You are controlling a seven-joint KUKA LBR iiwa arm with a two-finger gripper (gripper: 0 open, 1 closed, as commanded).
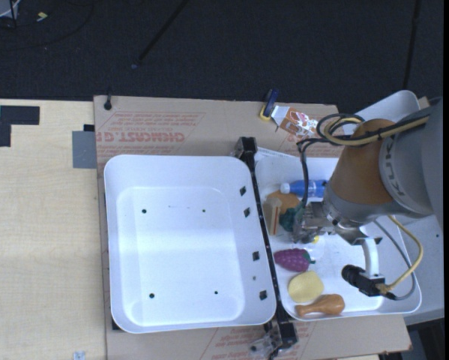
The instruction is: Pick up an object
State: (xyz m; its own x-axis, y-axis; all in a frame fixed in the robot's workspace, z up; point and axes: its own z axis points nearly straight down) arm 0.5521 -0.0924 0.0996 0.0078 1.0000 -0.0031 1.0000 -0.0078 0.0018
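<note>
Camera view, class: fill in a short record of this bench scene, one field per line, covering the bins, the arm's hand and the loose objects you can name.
left bin: white, shallow
right bin: white, holds the objects
hand: low over the right bin, fingers hard to make out
purple object: just below the hand
yellow object: beside the purple one
orange object: near the bin's front edge
blue-capped bottle: lying down, partly behind the arm

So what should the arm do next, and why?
Probably ease the gripper straight down a little. It hangs low in the right bin, over the green object beside the blue-capped bottle, and I see nothing between its fingers. The purple grapes and yellow lemon lie apart, nearer the camera.
</note>
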